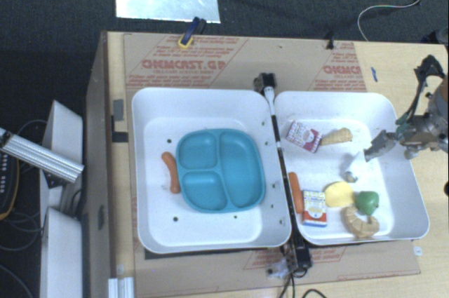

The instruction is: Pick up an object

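My gripper (374, 147) reaches in from the right and hangs over the right bin (400, 114), near its right wall. Below it to the left lies a small grey piece (349, 171). In the bin's front part sit a yellow lemon (338, 194), a green pepper (367, 201), a tan pastry (360, 222), a small carton (313, 209) and an orange sausage (297, 192). Farther back lie a red and white carton (302, 135) and a pale bread piece (337, 137). Nothing is seen in the gripper.
The left bin (151, 149) holds a blue divided plate (219, 170) and another orange sausage (171, 172) beside it. A black divider (278, 149) runs between the bins. The cardboard bench (182, 62) surrounds them.
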{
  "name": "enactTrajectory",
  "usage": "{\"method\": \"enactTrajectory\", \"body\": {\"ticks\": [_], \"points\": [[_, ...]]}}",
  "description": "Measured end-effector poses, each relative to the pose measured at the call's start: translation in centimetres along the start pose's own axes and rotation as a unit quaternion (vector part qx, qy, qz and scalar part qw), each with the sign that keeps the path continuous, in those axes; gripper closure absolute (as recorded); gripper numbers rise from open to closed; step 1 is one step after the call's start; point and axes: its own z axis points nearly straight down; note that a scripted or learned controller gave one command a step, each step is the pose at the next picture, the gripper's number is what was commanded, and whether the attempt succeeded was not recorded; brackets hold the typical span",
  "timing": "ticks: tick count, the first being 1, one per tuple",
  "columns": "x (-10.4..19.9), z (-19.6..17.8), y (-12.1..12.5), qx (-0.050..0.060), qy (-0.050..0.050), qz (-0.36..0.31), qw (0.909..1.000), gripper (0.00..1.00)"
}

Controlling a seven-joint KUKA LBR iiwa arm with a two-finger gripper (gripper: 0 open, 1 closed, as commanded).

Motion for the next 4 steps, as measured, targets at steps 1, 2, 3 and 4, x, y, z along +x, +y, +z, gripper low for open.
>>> {"method": "enactTrajectory", "body": {"ticks": [1, 2, 3, 4], "points": [[5.7, 14.3, 4.5, 0.002, 0.001, 0.0, 1.0, 0.0], [1.1, 17.9, -1.4, 0.001, 0.0, 0.001, 1.0, 0.0], [1.2, 16.8, -1.2, -0.001, 0.0, 0.0, 1.0, 1.0], [2.7, 12.5, -1.3, -0.001, 0.0, 0.0, 1.0, 1.0]]}}
